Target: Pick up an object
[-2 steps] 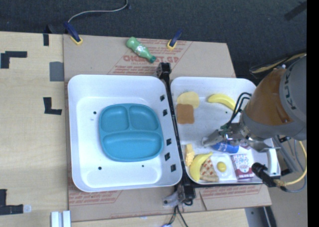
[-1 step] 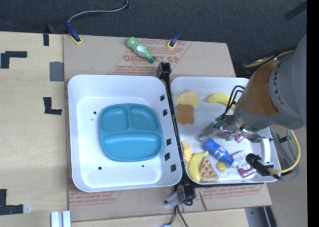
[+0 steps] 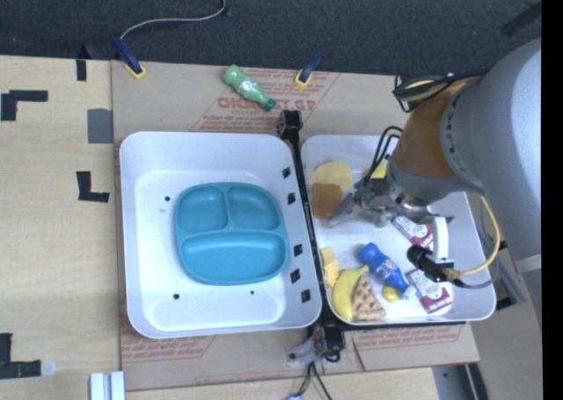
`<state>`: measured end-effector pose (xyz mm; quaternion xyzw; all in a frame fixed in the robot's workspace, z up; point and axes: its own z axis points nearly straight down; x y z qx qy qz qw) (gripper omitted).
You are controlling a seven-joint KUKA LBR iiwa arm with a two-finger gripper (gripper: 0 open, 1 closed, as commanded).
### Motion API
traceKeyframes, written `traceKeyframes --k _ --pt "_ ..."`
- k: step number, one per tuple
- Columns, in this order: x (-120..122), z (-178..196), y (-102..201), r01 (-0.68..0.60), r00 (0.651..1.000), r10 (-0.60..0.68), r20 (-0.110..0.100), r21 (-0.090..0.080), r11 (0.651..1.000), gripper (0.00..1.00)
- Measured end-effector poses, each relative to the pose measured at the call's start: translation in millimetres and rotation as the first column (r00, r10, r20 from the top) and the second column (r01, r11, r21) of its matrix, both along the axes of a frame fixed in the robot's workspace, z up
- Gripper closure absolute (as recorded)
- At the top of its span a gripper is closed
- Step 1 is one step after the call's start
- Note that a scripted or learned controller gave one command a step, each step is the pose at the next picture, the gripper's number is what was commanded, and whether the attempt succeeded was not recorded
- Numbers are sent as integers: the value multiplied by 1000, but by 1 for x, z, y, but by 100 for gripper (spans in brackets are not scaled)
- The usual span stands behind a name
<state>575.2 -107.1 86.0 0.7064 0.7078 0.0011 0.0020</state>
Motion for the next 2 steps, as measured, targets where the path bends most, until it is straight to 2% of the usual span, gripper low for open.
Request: traceKeyframes --k 1,2 --pt "-62 0 -5 2 1000 -2 -2 0 1000 0" --pt "-62 10 -5 3 1000 -3 -2 -1 1000 100"
